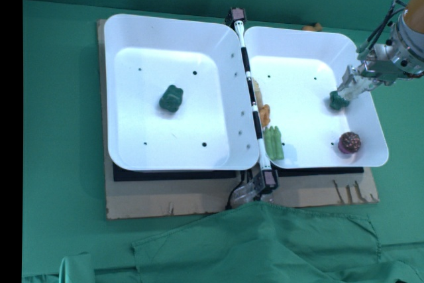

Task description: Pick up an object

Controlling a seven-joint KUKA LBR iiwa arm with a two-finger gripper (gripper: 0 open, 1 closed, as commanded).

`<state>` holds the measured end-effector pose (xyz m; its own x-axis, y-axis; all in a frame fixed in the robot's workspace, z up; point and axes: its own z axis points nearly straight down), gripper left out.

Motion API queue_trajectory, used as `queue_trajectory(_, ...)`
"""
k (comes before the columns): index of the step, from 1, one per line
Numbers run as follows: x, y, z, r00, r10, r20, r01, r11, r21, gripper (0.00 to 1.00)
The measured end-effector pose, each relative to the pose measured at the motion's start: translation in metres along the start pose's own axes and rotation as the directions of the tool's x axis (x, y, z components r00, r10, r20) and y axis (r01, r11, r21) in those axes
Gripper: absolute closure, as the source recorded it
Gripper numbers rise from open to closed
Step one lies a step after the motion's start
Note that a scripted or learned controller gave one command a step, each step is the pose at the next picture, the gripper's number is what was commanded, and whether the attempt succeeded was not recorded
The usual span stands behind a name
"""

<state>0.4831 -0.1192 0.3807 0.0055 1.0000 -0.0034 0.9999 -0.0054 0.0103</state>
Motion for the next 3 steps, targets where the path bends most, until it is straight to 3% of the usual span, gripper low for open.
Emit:
queue_trajectory(1, 0.021, -0.015, -0.02, 1.0, -0.005, -0.002, 0.005, 1.0, 0.002, 1.0)
queue_trajectory(2, 0.066, -0.017, 0.073, 1.0, -0.005, -0.005, 0.005, 1.0, 0.016, 1.0)
queue_trajectory(3, 0.11, -0.004, 0.103, 1.0, -0.007, -0.005, 0.007, 1.0, 0.013, 1.0)
